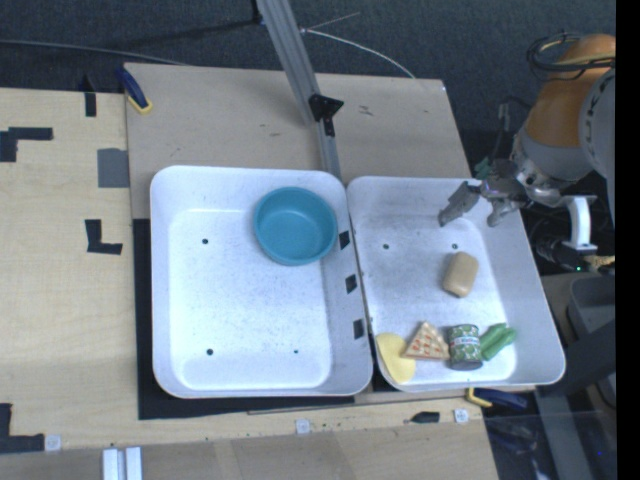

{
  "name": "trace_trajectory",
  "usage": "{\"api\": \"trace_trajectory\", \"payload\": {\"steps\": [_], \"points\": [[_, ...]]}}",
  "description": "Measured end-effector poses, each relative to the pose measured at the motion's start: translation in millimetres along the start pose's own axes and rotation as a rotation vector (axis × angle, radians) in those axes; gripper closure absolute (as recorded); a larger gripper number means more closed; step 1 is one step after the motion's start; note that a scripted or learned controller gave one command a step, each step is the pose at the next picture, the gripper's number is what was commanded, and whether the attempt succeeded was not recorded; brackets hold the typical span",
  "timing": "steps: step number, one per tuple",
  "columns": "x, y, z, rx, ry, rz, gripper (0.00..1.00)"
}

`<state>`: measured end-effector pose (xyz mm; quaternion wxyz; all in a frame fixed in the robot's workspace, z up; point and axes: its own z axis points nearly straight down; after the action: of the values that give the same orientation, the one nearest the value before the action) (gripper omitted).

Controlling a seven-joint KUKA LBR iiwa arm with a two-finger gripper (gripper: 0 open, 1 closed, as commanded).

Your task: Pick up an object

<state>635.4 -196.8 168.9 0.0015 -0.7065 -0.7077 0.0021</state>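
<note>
My gripper [477, 211] hangs over the far right part of the right bin [400, 218], its two fingers spread open with nothing between them. A tan bread-like lump [460, 273] lies in that bin, a short way nearer the front than the gripper. Along the bin's front edge sit a yellow piece [394, 358], a waffle-patterned triangle [427, 343], a small dark can [463, 347] and a green item [497, 340]. A blue bowl [294, 225] rests upright in the far part of the left bin [230, 338].
A slanted metal pole [295, 63] crosses above the bench toward the gap between the bins. The arm's orange band [565, 118] and grey wrist stand at the right edge. Cables run across the dark floor at the back.
</note>
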Motion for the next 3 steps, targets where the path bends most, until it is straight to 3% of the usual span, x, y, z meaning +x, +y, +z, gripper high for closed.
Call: {"api": "trace_trajectory", "payload": {"steps": [1, 2, 3], "points": [[4.4, 1.6, 64.4, 0.002, 0.001, -0.001, 0.00], [5.4, 1.4, 81.4, -0.002, -0.001, -0.001, 0.00], [-1.3, 0.3, 70.5, -0.006, -0.020, -0.001, 1.00]]}}
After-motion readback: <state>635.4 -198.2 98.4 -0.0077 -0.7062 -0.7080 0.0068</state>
